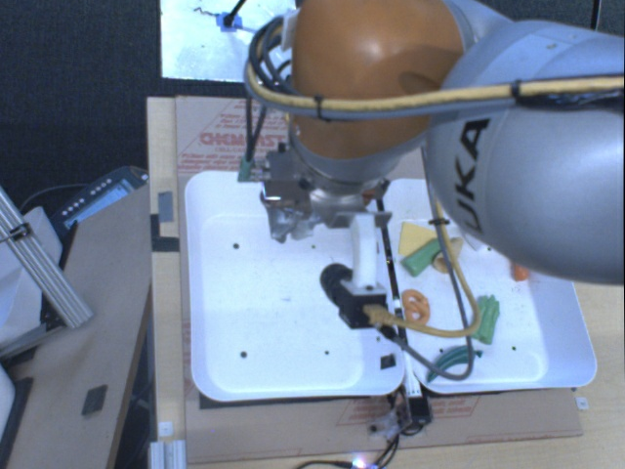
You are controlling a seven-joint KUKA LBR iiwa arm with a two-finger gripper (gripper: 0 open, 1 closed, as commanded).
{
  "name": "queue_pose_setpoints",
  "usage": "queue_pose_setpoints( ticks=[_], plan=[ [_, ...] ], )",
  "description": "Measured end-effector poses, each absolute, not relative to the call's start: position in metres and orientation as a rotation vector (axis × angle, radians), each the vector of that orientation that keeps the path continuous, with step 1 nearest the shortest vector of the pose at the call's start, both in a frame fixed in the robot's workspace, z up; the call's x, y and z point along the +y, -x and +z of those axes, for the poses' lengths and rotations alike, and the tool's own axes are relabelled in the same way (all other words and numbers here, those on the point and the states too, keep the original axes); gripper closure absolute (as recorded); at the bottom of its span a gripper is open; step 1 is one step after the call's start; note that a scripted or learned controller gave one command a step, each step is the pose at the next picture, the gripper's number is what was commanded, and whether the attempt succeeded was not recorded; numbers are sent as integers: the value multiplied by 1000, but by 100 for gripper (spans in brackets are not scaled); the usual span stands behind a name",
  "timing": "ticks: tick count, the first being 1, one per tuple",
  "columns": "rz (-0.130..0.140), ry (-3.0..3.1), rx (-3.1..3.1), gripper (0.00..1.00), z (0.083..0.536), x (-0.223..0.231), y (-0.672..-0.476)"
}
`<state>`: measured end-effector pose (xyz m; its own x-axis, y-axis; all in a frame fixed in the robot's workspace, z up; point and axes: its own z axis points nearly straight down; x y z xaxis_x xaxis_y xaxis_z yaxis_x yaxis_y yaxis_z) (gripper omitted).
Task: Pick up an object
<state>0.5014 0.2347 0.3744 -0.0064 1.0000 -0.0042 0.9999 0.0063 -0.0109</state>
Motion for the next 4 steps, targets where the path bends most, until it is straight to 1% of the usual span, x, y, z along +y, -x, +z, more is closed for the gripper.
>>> queue_pose_setpoints(
  ticks=[1,2,3,4],
  plan=[
    [-25,2219,-2232,100,506,234,-514],
    [-11,2225,-2224,100,537,230,-584],
    [23,2214,-2219,100,387,234,-547],
    [-30,2219,-2232,100,545,234,-529]
  ],
)
